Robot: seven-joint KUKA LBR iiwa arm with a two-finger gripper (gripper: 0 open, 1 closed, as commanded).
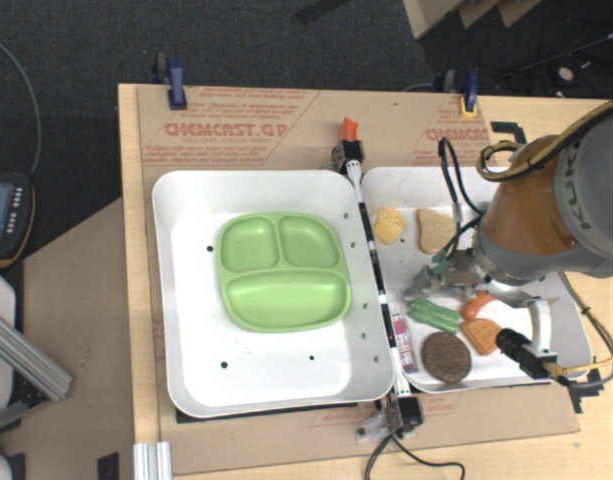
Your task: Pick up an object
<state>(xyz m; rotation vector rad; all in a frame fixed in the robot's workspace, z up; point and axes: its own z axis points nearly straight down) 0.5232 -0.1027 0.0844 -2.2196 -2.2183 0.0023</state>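
Your left bin (186, 268) holds a green divided plate (283, 272); the right bin (406, 183) holds scattered toy foods—a brown disc (447, 356), green piece (434, 315). The end effector (448, 280) hangs over them—grip state can't be told. Cardboard-topped counter (246, 128), dark floor (86, 28).

Small food items crowd the right bin (576, 353): green piece (434, 316), brown disc (447, 356), tan lumps (389, 225).
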